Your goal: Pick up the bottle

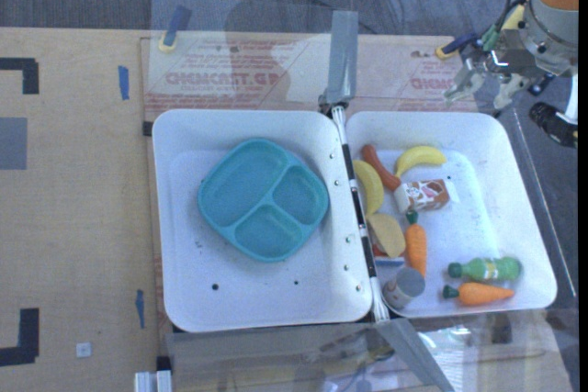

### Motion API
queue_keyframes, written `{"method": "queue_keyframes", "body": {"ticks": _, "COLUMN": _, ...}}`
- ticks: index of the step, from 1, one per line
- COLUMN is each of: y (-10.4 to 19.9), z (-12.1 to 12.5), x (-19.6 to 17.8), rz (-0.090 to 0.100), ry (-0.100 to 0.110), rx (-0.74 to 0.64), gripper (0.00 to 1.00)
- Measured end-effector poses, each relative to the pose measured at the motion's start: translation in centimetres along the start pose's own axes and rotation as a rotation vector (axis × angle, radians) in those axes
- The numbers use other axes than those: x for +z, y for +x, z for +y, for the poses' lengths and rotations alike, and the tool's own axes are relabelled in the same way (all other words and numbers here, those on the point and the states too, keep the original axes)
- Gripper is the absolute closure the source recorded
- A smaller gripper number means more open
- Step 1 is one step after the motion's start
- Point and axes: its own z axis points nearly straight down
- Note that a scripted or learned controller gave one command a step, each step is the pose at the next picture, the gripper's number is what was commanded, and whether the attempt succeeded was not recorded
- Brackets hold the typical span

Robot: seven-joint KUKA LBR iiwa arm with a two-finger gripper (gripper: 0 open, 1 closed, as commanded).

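We count one green bottle (485,269), lying near the right bin's (528,216) front right corner, just behind one of two carrots (476,294). Two bananas (420,158), a carton (427,195) and a grey can (403,286) occupy the bin's left half. The left bin (175,225) carries one teal plate (264,198). The tool (485,73) hovers beyond the right bin's far right corner; we cannot tell its opening.

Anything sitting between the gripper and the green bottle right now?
Mostly bare bin floor. In the camera view the gripper hangs above the right bin's far rim; the green bottle lies near its front right corner, the straight path between them unobstructed.
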Motion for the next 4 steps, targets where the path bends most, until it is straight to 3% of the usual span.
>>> {"method": "queue_keyframes", "body": {"ticks": 1, "y": -6.2, "z": -7.3, "x": 15.2, "rz": -0.001, "ry": -0.002, "rx": -0.120, "gripper": 0.00}}
{"method": "queue_keyframes", "body": {"ticks": 2, "y": -6.7, "z": -11.9, "x": 19.4, "rz": 0.007, "ry": -0.010, "rx": -0.150, "gripper": 0.00}}
{"method": "queue_keyframes", "body": {"ticks": 3, "y": -6.3, "z": -12.4, "x": 19.5, "rz": -0.004, "ry": -0.007, "rx": -0.334, "gripper": 0.00}}
{"method": "queue_keyframes", "body": {"ticks": 4, "y": -7.0, "z": -17.1, "x": 19.5, "rz": -0.003, "ry": -0.015, "rx": -0.602, "gripper": 0.00}}
